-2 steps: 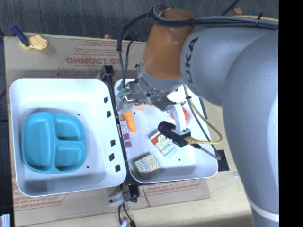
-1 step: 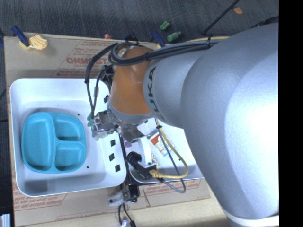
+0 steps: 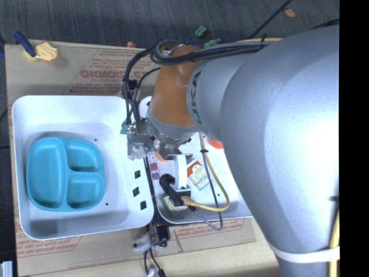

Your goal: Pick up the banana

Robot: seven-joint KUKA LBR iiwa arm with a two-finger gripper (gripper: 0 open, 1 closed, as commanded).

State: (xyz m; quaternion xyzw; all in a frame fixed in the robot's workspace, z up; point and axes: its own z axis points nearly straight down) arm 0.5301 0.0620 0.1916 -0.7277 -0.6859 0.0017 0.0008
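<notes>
Low over the seam between the two bins, at the left edge of the right shallow white bin [image 3: 173,219]: the two-finger gripper [image 3: 163,157], under the orange-banded wrist. Wide or narrow, holding or not: cannot tell, the wrist hardware masking it from above.

Cannot tell where the banana lies or how it looks; much of the right bin covered by the bulky grey arm [image 3: 271,126].

Just right of the gripper, a small white packet with red and yellow print [image 3: 196,175]. Looping below it, a thin yellow cable [image 3: 209,207].

Further left, in the left shallow white bin [image 3: 23,105], a turquoise plastic plate with three compartments [image 3: 65,173], flat, well apart from the gripper.

Beneath both bins, a brown cardboard sheet with red lettering [image 3: 98,69]. At its far-left corner, a small yellow-and-blue object [image 3: 40,51].
</notes>
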